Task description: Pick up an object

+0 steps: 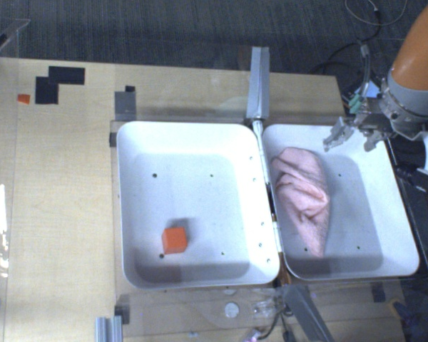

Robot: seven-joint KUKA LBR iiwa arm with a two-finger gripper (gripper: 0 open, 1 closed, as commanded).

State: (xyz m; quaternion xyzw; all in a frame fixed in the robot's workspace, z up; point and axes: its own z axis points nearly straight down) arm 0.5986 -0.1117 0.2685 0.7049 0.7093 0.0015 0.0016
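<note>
A crumpled pink cloth lies along the left side of the right bin. A small orange block sits near the front of the left bin. My gripper hangs over the back right corner of the right bin, to the right of and above the cloth. Its two fingers are spread apart and hold nothing.
A metal divider post stands at the back between the bins. Black blocks and a small orange piece lie on the bench at the far left. Cables run behind the arm.
</note>
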